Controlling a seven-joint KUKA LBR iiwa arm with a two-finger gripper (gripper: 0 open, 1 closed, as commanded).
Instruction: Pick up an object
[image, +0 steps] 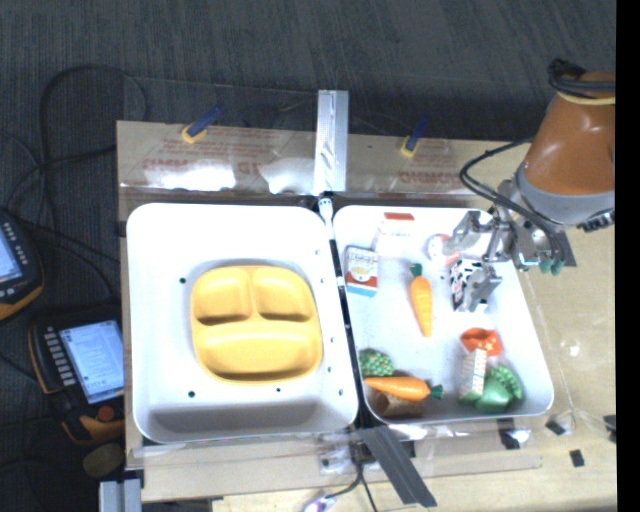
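My gripper (478, 258) hangs over the upper right part of the right bin (530, 330), reaching in from the orange and grey arm (570, 150) at the right. A small black and white toy (461, 281) lies right at its tip; whether it is gripped is unclear. A carrot (421, 303) lies just left of the gripper. A small carton (361, 270) stands by the bin's left wall, with a white box (394, 236) behind it. Lower down are a red and white item (477, 352), green vegetables (497, 388), a second carrot (398, 386) and broccoli (374, 361).
The left bin (160, 300) holds a yellow divided tray (256, 320). A metal post (331, 140) stands behind the wall between the bins. Cables and a handheld device (85, 360) lie left of the bench.
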